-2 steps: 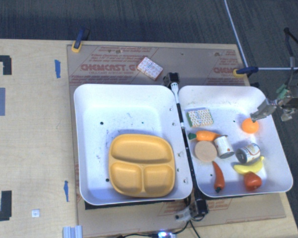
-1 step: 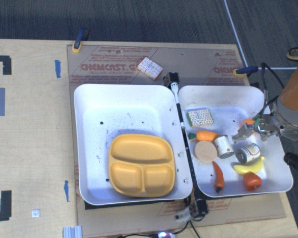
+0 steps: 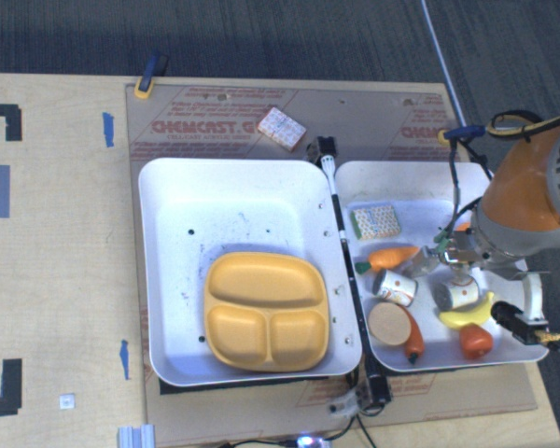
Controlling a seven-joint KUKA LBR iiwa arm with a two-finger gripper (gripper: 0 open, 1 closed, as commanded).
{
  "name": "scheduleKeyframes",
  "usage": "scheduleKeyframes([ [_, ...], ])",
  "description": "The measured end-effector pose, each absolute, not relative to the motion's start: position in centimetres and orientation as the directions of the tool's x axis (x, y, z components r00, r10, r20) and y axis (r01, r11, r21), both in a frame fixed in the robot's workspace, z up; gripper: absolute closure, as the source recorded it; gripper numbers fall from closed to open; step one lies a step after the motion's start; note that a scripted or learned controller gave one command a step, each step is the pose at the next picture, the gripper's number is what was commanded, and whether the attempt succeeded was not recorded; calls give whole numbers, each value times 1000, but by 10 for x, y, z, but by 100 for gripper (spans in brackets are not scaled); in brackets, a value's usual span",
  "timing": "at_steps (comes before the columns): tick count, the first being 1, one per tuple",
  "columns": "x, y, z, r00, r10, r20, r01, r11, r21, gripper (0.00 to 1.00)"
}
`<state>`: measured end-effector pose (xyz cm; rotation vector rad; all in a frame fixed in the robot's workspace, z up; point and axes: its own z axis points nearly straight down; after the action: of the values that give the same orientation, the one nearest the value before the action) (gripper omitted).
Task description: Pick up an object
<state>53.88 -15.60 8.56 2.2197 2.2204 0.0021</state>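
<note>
A pale wooden bench carries two white bins; the left bin (image 3: 168,213) holds a yellow divided tray (image 3: 266,311). In the right bin (image 3: 401,177), a carrot (image 3: 392,258), round wooden disc (image 3: 389,325), banana (image 3: 467,315) and tomato (image 3: 476,342) lie unlifted. The gripper (image 3: 459,264) hangs low over them, its grip impossible to tell, so nothing appears picked yet.

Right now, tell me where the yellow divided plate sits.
The yellow divided plate lies in the left bin, toward its near edge, close to the divider shared with the right bin.
</note>
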Motion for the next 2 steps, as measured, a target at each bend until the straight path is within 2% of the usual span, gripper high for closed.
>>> scheduleKeyframes([
  [1, 540, -157, 97, 1, 1000, -2, 1000, -1, 6, 100],
  [2, 540, -157, 97, 1, 1000, -2, 1000, -1, 6, 0],
])
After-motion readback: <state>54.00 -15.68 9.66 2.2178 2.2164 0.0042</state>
